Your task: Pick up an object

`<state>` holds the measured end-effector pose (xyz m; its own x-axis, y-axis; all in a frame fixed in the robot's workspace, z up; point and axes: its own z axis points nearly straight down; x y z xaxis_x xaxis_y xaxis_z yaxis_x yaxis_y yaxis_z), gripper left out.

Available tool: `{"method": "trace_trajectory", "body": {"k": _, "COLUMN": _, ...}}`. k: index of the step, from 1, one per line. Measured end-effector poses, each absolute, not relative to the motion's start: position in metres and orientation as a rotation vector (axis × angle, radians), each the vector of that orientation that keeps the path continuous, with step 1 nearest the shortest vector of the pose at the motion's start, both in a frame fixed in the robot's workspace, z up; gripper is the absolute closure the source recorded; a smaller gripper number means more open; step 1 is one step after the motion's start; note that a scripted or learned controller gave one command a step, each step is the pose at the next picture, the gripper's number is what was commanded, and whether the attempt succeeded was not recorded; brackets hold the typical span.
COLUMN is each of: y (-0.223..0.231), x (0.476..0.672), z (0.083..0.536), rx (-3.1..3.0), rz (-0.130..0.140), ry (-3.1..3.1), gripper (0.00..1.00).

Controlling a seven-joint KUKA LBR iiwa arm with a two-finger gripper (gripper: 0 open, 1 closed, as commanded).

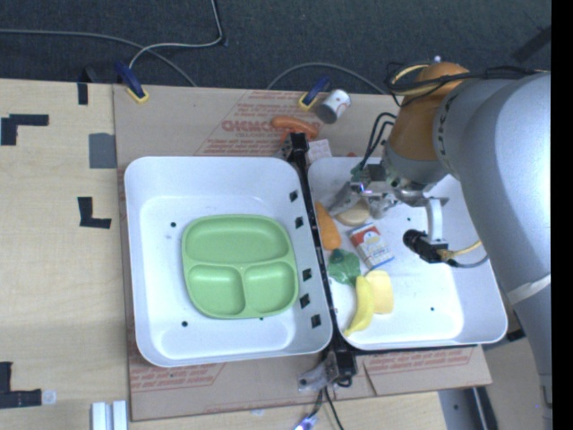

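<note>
Near edge: two white bins side by side on cardboard.

Left bin (152,267) holds a green tray (240,266) with three compartments, lying flat, nothing in it.

Right bin (466,316), near to far: banana (364,307) at the front by the divider, a pale yellow piece (380,291) touching it, a green lump (343,266) just behind, a small red-and-white packet (371,245) beside that (print too small to read), a carrot (329,227) along the divider, then a tan bread-like item (354,213) at the back.

Gripper (369,193) is down over the far part of the right bin, just above or on the tan item; contact unclear. Claw state: cannot tell, nothing visibly held.

A black connector with yellow cable (428,245) hangs off the arm over the bin.

Farther: red lettering on the cardboard (255,125), not legible. An orange piece (295,124) and a grey cylinder (333,106) lie behind the bins, blue-yellow clamps (132,82) at the cardboard's far edge.
</note>
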<state>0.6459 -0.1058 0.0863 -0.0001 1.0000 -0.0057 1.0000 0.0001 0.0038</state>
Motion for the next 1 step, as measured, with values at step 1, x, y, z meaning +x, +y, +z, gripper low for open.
{"method": "trace_trajectory", "body": {"k": 1, "y": -0.1043, "x": 0.6459, "z": 0.0961, "rx": 2.217, "rz": -0.001, "ry": 2.22, "gripper": 1.0}}
